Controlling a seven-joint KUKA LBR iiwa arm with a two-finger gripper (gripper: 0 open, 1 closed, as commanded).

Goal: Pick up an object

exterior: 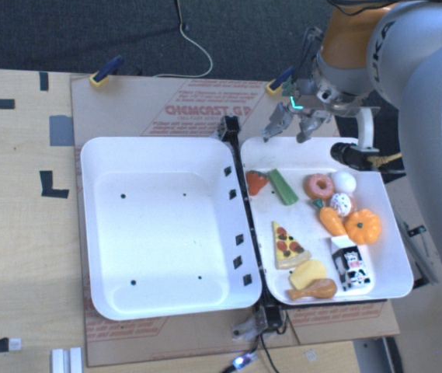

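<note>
Hovering over the right bin's (395,231) far rim, gripper (288,130) spread apart and holding nothing.

Inside that bin: donut (318,186) near the far side, green stick (282,186) to its left, pizza slice (287,245) lower down (chicken leg (314,289) at the near rim), pumpkin (363,226) and carrot (331,221) right of the slice.

overhead, slanted (perhaps mid-range) on bins (88,158)
</note>
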